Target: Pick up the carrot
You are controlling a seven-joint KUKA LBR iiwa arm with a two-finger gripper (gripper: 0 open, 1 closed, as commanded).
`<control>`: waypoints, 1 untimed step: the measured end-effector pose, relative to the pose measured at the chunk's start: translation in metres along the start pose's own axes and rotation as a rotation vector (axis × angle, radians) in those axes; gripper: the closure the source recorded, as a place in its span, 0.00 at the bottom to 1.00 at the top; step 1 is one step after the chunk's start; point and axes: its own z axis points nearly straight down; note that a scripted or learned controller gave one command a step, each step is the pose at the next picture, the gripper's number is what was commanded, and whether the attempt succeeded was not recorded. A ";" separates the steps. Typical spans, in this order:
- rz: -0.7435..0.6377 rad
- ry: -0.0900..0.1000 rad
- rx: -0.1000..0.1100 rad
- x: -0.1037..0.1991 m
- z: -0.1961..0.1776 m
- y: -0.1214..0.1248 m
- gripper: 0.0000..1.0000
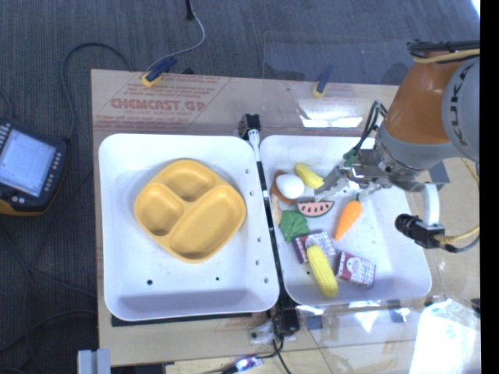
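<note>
Carrot (348, 218) just below gripper (352, 179).

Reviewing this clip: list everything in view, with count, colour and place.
bins: two, white, side by side on bench
plate: one, yellow, sectioned, left bin
carrot: one, orange, right bin, below gripper
corn: one, yellow, right bin, front
watermelon slice: one, red and green, right bin
egg: one, white, right bin, left side
banana: one, yellow, beside egg
green piece: one, under watermelon slice
cartons: two, dark red, near corn
pendant: one, floor left
gripper: one, grey, over right bin
arm: one, grey and orange, right
</note>
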 end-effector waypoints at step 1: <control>-0.063 -0.001 -0.012 -0.041 0.112 -0.027 0.00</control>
